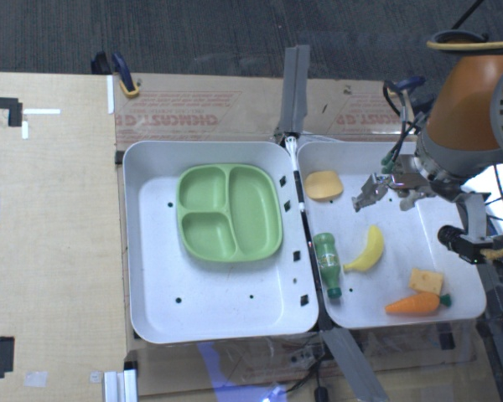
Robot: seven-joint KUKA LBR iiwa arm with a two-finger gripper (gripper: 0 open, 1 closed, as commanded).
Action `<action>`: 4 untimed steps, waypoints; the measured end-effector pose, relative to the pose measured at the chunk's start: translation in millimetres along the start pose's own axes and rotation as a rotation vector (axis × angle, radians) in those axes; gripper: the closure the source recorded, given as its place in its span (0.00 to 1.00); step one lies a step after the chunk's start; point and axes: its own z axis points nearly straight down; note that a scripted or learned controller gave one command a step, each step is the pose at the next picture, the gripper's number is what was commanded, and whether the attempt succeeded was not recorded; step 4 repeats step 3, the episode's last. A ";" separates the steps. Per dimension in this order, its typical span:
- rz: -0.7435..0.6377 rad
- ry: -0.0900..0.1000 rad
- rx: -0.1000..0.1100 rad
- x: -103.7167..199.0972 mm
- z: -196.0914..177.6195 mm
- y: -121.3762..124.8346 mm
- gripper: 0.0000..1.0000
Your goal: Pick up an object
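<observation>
The grey arm with its orange band reaches in from the right, and its tool hangs over the upper part of the right bin, near the yellow bread-like piece in that bin's upper left corner; whether the tool's tips are apart or together cannot be told at this size, and nothing is seen clamped between them. Lower in the same bin lie a banana near the middle, a green bottle along the left wall, a cheese wedge and, touching it just below, an orange carrot at the lower right. The left bin carries a pale green divided plate with three compartments. Behind the bins, a cardboard sheet on the counter bears red printing that reads upside down and is too faint to make out fully.
</observation>
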 end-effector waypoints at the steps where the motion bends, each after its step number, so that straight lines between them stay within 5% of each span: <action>1: 0.047 0.000 -0.002 -21.1 104.9 -26.4 0.00; 2: 0.051 0.001 -0.001 -21.9 96.6 -26.7 1.00; 3: 0.253 -0.001 0.000 57.5 5.6 -8.4 1.00; 4: 0.253 -0.001 0.000 57.5 5.6 -8.4 1.00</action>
